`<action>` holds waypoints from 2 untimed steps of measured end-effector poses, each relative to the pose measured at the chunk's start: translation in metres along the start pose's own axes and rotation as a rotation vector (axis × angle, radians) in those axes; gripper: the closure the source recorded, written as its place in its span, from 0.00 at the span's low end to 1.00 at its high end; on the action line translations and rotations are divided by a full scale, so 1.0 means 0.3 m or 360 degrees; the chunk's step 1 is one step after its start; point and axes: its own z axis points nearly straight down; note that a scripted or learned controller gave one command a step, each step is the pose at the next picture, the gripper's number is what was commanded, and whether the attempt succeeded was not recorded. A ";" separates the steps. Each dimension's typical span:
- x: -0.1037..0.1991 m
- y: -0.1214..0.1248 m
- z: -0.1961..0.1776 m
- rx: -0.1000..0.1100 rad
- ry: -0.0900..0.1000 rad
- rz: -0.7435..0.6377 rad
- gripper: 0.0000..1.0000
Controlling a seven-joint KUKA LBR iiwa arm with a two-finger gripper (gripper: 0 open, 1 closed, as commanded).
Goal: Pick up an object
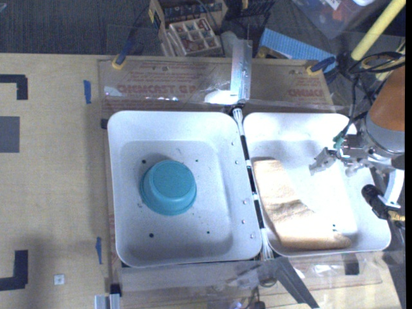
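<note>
Hovering over the right shallow white bin (360, 234), the pincer (324, 161) has nothing visible in it; how far it gapes I cannot tell. The tan rectangular sponge-like slab (291, 206) lies in that bin just below-left of the pincer, its long axis running along the bin's left wall.

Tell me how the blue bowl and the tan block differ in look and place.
The bowl is round and blue; the block is flat, long and tan. The bowl sits upside down in the middle of the left bin; the block lies in the right bin, along its left wall. Both lie apart from the hand.
</note>
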 end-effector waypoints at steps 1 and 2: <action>0.238 0.071 0.223 0.0005 0.0002 0.0186 0.00; -0.049 0.097 0.193 -0.0005 -0.0003 0.0030 0.00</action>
